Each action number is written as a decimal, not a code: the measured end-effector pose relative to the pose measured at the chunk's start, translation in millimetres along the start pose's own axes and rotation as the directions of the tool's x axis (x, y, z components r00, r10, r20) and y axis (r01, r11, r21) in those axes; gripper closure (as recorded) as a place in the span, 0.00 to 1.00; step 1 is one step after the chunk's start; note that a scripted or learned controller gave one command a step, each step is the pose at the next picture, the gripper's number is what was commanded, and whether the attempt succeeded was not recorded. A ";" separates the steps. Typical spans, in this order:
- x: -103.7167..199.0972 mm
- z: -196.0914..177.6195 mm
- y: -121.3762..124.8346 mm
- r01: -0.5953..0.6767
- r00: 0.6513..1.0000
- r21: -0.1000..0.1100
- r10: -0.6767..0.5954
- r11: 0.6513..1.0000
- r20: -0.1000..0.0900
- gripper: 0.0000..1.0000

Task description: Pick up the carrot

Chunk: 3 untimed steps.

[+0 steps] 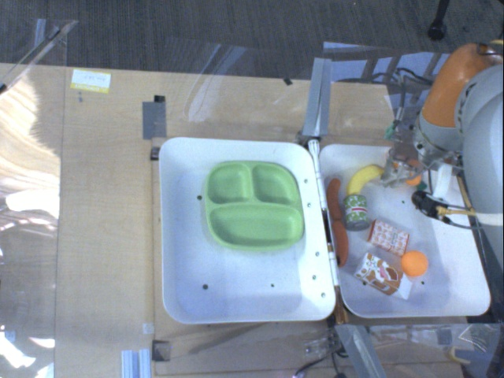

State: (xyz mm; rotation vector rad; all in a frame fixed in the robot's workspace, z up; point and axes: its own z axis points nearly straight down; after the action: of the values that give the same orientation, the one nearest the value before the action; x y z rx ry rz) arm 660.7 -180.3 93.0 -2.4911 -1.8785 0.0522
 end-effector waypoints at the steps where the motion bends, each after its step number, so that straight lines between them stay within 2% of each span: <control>1: 0.7 0.0 0.0 0.001 1.000 0.000 -0.001 1.000 0.000 0.00; 2: 2.8 -11.2 1.1 0.010 1.000 -0.005 -0.010 1.000 0.002 1.00; 3: 3.2 -10.9 1.0 0.011 1.000 -0.005 -0.011 1.000 0.002 0.00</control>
State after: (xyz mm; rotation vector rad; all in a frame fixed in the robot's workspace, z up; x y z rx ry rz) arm 663.0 -177.5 103.8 -2.4843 -1.8950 0.0496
